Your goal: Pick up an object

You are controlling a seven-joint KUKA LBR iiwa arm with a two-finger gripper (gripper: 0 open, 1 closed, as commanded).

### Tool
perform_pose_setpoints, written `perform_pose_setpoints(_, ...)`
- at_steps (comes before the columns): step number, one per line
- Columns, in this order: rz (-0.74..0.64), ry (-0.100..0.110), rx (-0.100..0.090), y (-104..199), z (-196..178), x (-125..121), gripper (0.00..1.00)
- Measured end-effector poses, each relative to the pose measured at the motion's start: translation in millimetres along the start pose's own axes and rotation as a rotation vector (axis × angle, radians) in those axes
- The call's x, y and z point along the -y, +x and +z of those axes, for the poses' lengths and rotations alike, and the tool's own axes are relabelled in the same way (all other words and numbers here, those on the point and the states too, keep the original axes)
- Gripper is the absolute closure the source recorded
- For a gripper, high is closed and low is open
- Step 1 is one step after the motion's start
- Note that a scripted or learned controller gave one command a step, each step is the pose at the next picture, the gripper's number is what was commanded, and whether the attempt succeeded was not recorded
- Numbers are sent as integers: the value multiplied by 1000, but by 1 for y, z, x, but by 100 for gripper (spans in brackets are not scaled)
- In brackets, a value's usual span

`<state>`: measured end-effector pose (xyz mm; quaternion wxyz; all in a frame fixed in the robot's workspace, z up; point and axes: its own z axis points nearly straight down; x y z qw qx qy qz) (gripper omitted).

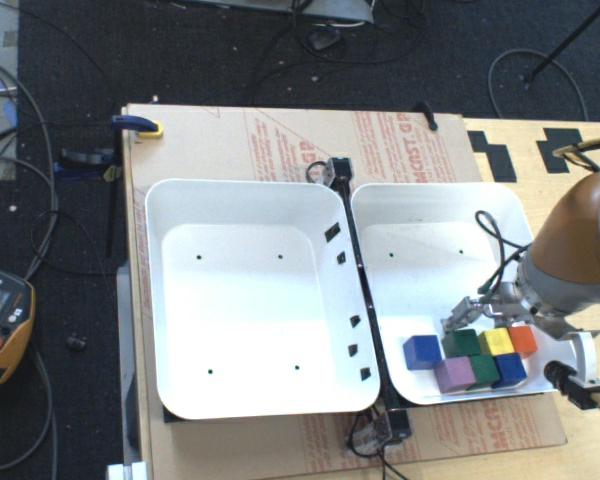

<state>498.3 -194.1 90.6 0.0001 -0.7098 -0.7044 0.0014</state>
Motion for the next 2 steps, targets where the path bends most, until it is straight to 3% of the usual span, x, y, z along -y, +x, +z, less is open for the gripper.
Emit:
perform_pose_setpoints(1,-12,-10,-1,43,-86,-12,0)
perform_pose_setpoints(2,-7,2,-2,20,5,-49,0)
